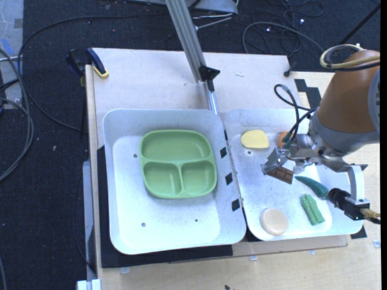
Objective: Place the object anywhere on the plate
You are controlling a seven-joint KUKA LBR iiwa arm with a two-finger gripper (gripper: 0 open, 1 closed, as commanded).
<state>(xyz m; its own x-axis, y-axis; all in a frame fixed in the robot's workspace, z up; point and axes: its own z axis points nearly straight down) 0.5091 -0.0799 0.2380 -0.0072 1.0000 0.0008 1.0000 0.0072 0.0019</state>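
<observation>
Tool (279, 167) sits low over the right bin (254, 207), in the middle of its floor, arm (347, 110) reaching in from the right with the orange band above the wrist. A small brown object (283, 174) shows right at the fingertips, touching or just under them; cannot tell whether the fingers are closed on it or how wide they stand. Just right of the tool, a teal piece (314, 186) lies on the bin floor, and a little past it toward the front edge, a green ribbed block (312, 210). Just behind and to the left of the tool, a yellow rounded object (254, 139); a bit of orange (283, 139) shows close behind the tool, partly hidden by the wrist. In front of the tool, near the bin's front rim, a pale round disc (274, 221). Well to the left of the tool, in the left bin (121, 222), lies the green plate (179, 163) with three compartments, flat, nothing on it. Both bins rest on the tabletop (145, 77); a metal pole (188, 35) slants up beyond it.
</observation>
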